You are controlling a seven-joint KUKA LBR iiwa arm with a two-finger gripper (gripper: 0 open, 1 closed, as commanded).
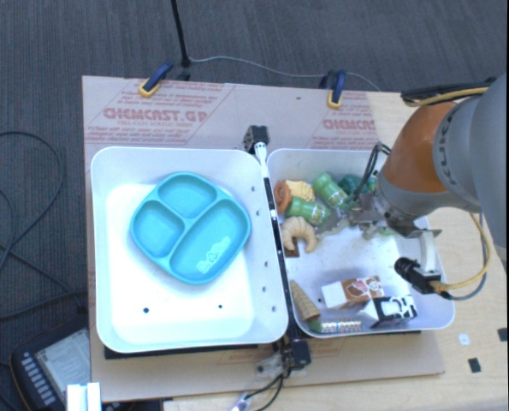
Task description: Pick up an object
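Observation:
My gripper point(363, 218) is low in the right bin point(438, 315), near its upper middle, reaching in from the right under the grey arm with the orange band point(417, 157). Just to its left lie two green bottles point(331, 187) point(304, 210), a tan croissant point(298, 232) and a brown bread roll point(283, 195). The gripper is close to the upper green bottle; I cannot tell whether they touch. Near the bin's front lie a waffle cone point(304, 301), a small brown and white box point(355, 291) and a black and white item point(395, 309).
The left bin point(117, 315) holds a blue divided plate point(191, 228). A black and white clip point(257, 137) sits at the top of the wall between the bins. A yellow cable point(472, 276) loops from the arm over the right bin's edge.

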